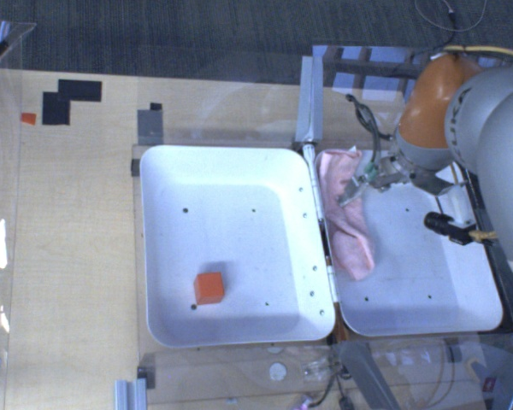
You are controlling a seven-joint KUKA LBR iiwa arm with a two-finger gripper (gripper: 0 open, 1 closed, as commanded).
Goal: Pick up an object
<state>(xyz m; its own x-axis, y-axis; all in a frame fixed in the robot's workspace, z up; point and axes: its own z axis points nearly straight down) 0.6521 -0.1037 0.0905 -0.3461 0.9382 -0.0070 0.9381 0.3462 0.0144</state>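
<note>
Here the gripper point(356, 190) touches the pink cloth point(348, 229).

Orange block point(209, 287) left bin point(167, 229), pink cloth point(346, 216) right bin point(427, 306)

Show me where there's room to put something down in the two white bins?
The left bin has most room: bare floor everywhere but its lower left, where the orange block sits. In the right bin, the lower right is bare. Its upper left is crowded by the pink cloth and the gripper.
</note>
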